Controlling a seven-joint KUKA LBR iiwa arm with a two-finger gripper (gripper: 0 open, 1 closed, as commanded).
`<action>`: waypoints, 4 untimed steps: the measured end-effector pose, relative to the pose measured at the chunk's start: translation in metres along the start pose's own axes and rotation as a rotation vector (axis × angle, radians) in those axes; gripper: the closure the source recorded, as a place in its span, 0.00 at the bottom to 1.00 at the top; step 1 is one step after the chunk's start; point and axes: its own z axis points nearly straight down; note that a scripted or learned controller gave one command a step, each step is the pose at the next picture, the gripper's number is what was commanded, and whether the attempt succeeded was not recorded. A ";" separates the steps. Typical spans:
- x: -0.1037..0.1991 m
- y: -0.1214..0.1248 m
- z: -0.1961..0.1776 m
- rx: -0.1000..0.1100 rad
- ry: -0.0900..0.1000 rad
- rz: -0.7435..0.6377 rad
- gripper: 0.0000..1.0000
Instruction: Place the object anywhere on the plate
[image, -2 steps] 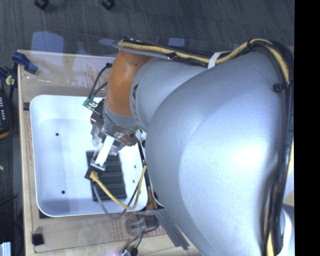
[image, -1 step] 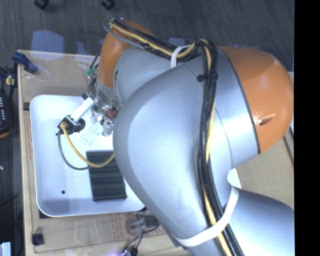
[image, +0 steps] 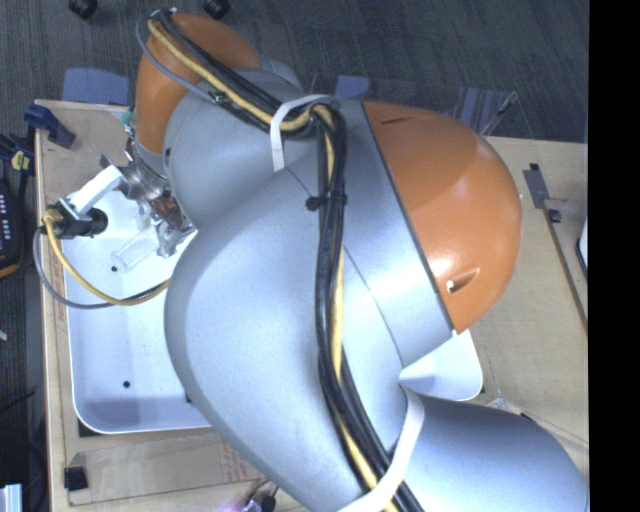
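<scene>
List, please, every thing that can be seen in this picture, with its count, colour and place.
bin: one, white, left part of the bench, mostly hidden by the arm.
bench: one, light wood, under the bin, bare surface at the right.
cable: one, yellow, curving over the bin's upper left part.
small dark specks: at least one, on the bin floor; too small to identify.
arm: one, grey with orange sections, black and yellow cables along it, covering the middle.
gripper: one, pale, over the bin's upper left part.
</scene>
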 end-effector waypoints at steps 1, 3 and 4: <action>-0.001 -0.012 -0.111 0.005 -0.003 -0.308 1.00; 0.020 -0.029 -0.131 0.008 -0.007 -0.638 1.00; 0.023 -0.027 -0.075 0.008 -0.005 -0.791 1.00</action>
